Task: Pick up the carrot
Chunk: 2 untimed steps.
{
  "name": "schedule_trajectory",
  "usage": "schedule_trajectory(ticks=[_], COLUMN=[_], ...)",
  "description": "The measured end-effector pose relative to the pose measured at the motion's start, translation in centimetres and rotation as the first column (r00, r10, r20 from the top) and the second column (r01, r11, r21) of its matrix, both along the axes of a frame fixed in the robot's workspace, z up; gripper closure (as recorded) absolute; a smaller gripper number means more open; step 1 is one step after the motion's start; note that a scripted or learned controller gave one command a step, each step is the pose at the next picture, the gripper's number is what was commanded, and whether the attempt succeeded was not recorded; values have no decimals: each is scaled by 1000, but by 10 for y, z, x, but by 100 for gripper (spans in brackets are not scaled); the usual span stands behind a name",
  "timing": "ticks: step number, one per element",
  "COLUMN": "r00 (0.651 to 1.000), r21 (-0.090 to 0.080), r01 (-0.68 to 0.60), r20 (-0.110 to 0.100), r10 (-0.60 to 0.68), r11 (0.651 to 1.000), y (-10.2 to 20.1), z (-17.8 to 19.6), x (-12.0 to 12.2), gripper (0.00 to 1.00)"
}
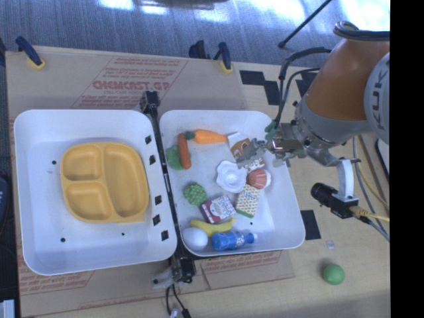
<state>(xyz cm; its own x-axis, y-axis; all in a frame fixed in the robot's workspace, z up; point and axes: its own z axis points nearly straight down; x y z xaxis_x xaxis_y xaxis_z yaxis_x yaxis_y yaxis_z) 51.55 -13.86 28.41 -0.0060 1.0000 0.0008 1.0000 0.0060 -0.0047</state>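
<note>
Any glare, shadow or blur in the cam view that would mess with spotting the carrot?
Camera view: bright window glare streaks the floor along the top edge, not the bins; the carrot is evenly lit and distinct against the right bin; the picture is soft and low-detail overall; the end effector area reads as cluttered, dark and hard to resolve.

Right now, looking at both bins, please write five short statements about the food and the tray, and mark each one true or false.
1. The carrot lies in the right bin. True.
2. The yellow tray holds the banana. False: the banana lies in the right bin, beside the bottle.
3. The gripper is above the right bin. True.
4. The green ball sits in the left bin. False: it rests on the bench, outside both bins.
5. The carrot is between the jaws. False: it lies in the bin, to the gripper's left in the view.
</note>
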Motion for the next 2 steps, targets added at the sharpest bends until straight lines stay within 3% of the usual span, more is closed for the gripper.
schedule_trajectory(ticks=[1,2], r00=[993,930], r21=[-2,-2], r01=[122,369], r20=[2,1], r10=[-122,-369], r11=[993,930], y=[20,42], z=[-25,-83], x=[53,130], gripper=[0,0])
